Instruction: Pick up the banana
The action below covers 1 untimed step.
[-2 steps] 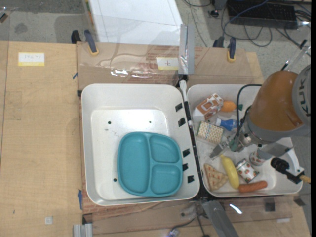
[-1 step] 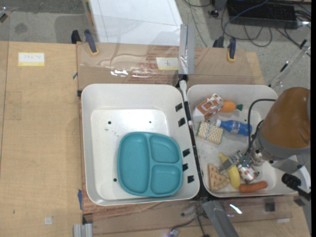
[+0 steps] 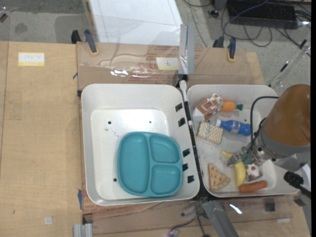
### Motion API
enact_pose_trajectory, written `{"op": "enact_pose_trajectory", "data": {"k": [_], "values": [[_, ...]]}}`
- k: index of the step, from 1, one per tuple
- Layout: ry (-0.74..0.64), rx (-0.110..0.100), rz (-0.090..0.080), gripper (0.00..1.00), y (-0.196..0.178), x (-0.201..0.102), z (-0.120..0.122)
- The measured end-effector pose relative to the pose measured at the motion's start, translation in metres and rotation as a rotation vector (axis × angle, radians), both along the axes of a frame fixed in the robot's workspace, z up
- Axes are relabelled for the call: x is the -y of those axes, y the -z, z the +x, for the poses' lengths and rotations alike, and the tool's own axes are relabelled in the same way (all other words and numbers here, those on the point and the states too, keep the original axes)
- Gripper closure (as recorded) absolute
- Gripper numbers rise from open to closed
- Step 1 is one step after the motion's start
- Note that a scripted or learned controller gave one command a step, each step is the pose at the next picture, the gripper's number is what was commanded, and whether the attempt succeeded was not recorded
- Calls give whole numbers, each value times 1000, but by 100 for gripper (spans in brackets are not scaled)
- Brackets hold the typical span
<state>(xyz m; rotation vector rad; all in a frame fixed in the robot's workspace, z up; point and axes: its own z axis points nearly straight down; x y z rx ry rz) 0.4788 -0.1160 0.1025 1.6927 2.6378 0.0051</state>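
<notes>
Clutter is the hazard in the camera view: the banana [image 3: 239, 173] lies in the right bin [image 3: 276, 191], touching a sausage [image 3: 253, 185] and beside a cracker [image 3: 217, 177]. The gripper [image 3: 247, 157] hovers just above it, its state impossible to tell; it may snag neighbours.

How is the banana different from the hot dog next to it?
The banana is yellow, while the hot dog is reddish orange. The banana stands nearly up and down in the picture, but the hot dog lies almost sideways below it. The tool sits right above the banana's top end; the hot dog is farther from it. Both are long, thin toy foods lying in the right bin.
</notes>
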Motion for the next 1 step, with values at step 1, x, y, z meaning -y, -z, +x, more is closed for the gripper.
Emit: {"op": "enact_pose_trajectory", "data": {"k": [1], "values": [[118, -5, 2, 100, -90, -84, 120]]}}
